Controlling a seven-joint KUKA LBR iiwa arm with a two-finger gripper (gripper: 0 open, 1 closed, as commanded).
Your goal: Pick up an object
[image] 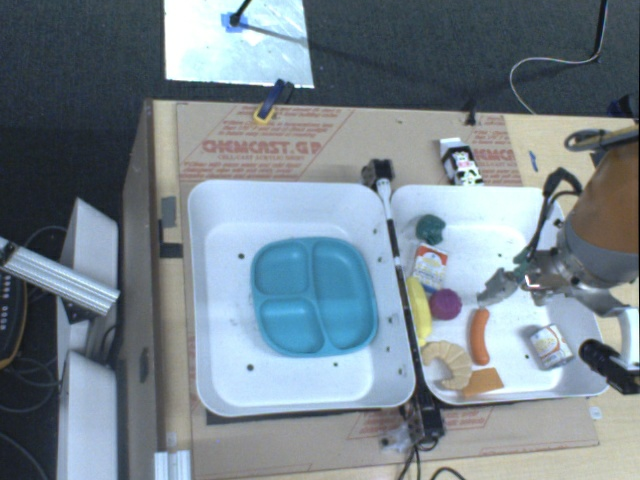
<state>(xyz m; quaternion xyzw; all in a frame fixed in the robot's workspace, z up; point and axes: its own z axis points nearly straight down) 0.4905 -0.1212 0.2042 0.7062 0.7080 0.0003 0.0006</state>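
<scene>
Right bin: holds the loose things to pick: hot dog, purple ball, banana, croissant, small can, green lump.
Gripper: low over this bin, just above the hot dog, nothing between its fingers; whether parted or closed, I cannot tell.
Left bin: carries a blue divided plate, likely the drop-off side.

Two white bins sit side by side — the left bin holds a blue divided plate. In the right bin, the gripper hangs just at 1 o'clock of a red sausage, with a purple ball at its 9 o'clock.
</scene>
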